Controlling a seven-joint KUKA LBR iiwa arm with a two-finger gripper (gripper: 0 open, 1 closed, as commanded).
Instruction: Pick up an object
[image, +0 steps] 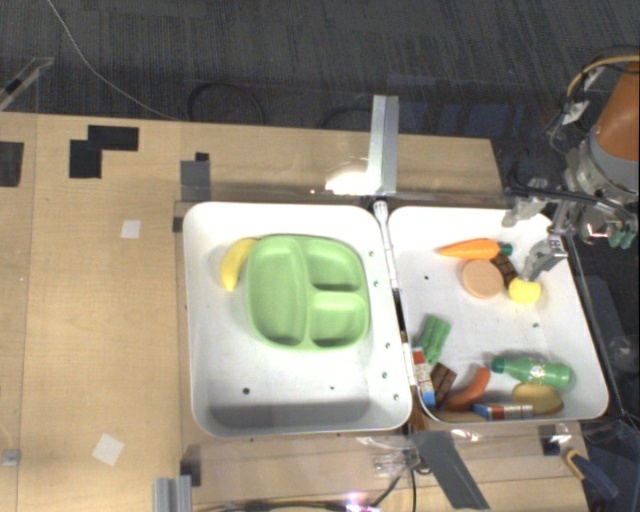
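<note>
Closest to the camera, the front corner of the right bin (585, 330) has a pile of stuff: a green bottle (533, 373) lying on its side, a brownish-yellow potato-looking thing (537, 399) just in front of it, an orange-red sausage shape (470, 388), a brown bar (441, 381) and a green block (433, 337) a bit further in. Past that there's a tan round disc (483, 280) touching a small brown piece (503, 269), a yellow lemon-ish ball (524, 292) just beside it, and an orange carrot (468, 249) with a green tip (nearest the far wall). The gripper (541, 240) hangs over the far right side, fingers spread apart with nothing between them, right above the yellow ball. The left bin (215, 390) holds a green divided tray (304, 291) with a banana (236, 263) tucked against its left edge. Everything sits on a light wood bench (90, 330), with dark carpet (250, 50) behind.
</note>
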